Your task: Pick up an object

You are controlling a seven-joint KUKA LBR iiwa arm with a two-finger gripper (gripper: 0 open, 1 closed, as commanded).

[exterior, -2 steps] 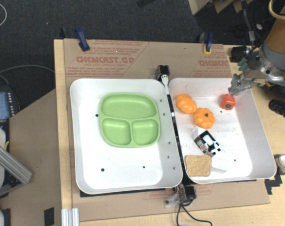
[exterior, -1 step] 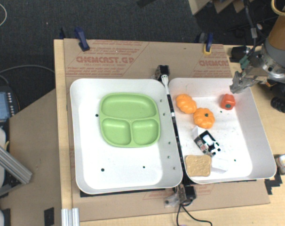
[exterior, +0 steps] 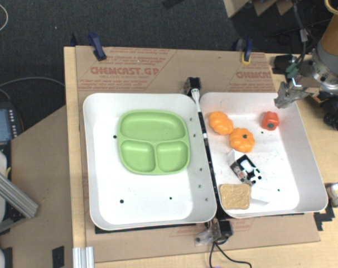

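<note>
End effector (exterior: 284, 97): at the far right corner of the right bin, over its far rim; whether its fingers are spread or pressed together cannot be told from this view; nothing is seen between them.
Red object (exterior: 270, 120): small, tomato-like, in the right bin, just near-left of the end effector, apart from it.
Orange pieces: one lumpy orange piece (exterior: 220, 122) at the bin's far left, one small pumpkin (exterior: 242, 140) just beside it on the near right.
Black-and-white item (exterior: 245, 169): near the bin's middle, print too small to read.
Tan square (exterior: 235, 196): at the near left of the bin, with a white piece (exterior: 261, 195) beside it on the right.
Right bin (exterior: 303, 166): its right half is bare white floor, open room along the right wall.
Left bin (exterior: 102, 166): holds a green divided tray (exterior: 153, 142), three compartments, with bare floor all around it.
Writing: the brown board (exterior: 158, 63) under the bins reads "CHEMCAST" in red, repeated at far left and far right.
Bench (exterior: 319, 144): pale strip showing right of the right bin.
</note>
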